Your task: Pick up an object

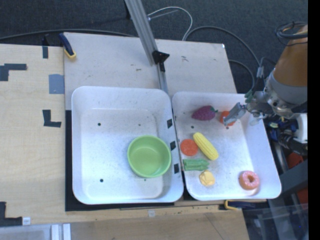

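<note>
The camera view looked down on two white bins sitting side by side on the table (115,59), their inner rims touching. The left bin (90,109) had plenty of free floor; a green bowl (149,156) sat alone toward its 5 o'clock corner, close to the shared rim. The right bin (260,154) was more crowded. A purple fruit (204,113) lay near its 12 o'clock edge, an orange disc (189,147) and a corn cob (205,146) touched each other at the middle, a green vegetable (195,164) and a small yellow piece (207,178) sat below them, and a pink doughnut (248,180) rested near the 5 o'clock corner. The hand (234,115) hung over the bin's 1 o'clock corner, right beside a small red object (226,118) that it partly covered. I couldn't tell whether the hand was open or closed, nor what the red thing was. The arm (290,74) was cut off at the 3 o'clock edge.
</note>
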{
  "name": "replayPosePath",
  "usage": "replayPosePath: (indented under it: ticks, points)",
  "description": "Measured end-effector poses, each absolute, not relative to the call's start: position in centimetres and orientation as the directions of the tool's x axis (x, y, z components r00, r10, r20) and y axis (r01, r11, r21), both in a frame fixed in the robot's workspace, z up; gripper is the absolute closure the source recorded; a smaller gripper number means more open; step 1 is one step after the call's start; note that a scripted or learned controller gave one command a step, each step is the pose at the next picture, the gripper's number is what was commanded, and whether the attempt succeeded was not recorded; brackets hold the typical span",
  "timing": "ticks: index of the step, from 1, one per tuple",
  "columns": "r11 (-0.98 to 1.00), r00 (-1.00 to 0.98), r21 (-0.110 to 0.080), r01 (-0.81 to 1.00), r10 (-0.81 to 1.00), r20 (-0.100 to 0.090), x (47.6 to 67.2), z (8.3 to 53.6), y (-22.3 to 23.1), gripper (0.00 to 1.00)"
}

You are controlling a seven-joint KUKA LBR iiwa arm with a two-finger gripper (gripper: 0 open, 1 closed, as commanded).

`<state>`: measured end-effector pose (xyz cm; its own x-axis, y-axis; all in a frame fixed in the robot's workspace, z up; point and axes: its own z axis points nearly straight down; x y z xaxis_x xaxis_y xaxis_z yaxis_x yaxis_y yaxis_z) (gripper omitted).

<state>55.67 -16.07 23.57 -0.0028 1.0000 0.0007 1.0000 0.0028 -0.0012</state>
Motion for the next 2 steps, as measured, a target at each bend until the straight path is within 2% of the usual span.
replayPosePath:
  ticks: [1, 2]
  points:
    - [0.003, -0.003, -0.001, 1.000, 1.000, 0.001, 55.7, 23.6, -16.1, 0.00]
    - [0.001, -0.001, -0.006, 1.000, 1.000, 0.000, 55.0, 18.6, -16.8, 0.00]
